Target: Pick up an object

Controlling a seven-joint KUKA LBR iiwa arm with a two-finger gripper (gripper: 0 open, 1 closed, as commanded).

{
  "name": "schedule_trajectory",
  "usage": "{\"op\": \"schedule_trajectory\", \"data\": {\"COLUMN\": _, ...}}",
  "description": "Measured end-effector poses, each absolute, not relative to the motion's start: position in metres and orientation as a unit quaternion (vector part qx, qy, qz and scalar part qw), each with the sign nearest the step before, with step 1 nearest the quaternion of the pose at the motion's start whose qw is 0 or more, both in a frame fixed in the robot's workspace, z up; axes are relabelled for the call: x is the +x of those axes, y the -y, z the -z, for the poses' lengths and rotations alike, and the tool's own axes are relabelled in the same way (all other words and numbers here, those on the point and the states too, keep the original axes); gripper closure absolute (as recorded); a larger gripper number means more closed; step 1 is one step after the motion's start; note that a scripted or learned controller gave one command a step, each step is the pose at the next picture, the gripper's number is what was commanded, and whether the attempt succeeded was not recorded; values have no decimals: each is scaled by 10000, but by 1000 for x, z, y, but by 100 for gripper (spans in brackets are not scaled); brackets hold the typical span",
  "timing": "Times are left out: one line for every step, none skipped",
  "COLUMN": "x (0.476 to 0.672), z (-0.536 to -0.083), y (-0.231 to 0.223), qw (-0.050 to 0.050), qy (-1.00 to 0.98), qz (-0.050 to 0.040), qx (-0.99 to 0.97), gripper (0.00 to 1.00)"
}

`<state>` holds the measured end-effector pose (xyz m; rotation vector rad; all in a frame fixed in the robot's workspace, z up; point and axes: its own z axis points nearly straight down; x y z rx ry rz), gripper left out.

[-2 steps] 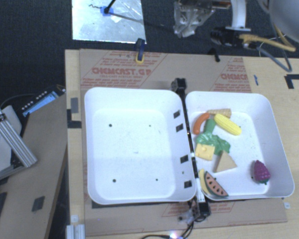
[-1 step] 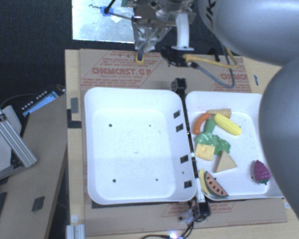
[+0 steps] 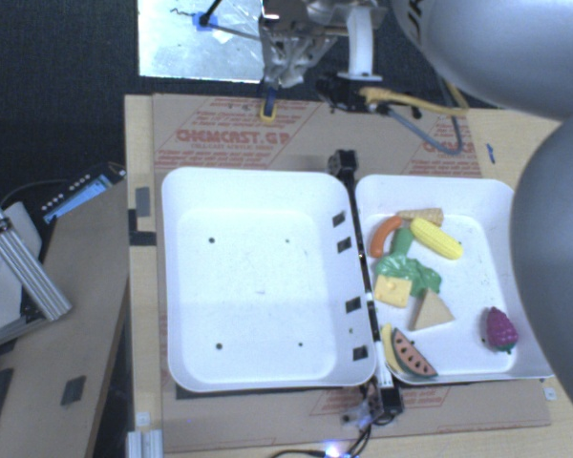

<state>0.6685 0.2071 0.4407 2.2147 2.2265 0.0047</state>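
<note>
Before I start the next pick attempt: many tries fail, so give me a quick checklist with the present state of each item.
1. Objects available: ok. The corn, watermelon slice and purple grapes lie in the right bin.
2. Gripper over a target: not ok. It hangs above the cardboard, beyond both bins.
3. Something between the fingers: cannot tell.
4. Isolated target: ok. The grapes lie apart from the rest.
5. Clutter: not ok. The corn, carrot and green piece crowd together.
</note>
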Motion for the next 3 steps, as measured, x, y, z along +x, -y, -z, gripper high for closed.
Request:
{"op": "schedule_trajectory", "data": {"x": 668, "z": -464, "y": -198, "qw": 8, "qy": -7077, "qz": -20, "qx": 7066, "gripper": 100}}
{"op": "schedule_trajectory", "data": {"x": 668, "z": -483, "y": -224, "qw": 3, "qy": -7090, "qz": -16, "qx": 7053, "gripper": 100}}
{"op": "schedule_trajectory", "data": {"x": 652, "z": -519, "y": -235, "qw": 8, "qy": -7094, "qz": -29, "qx": 7048, "gripper": 100}}
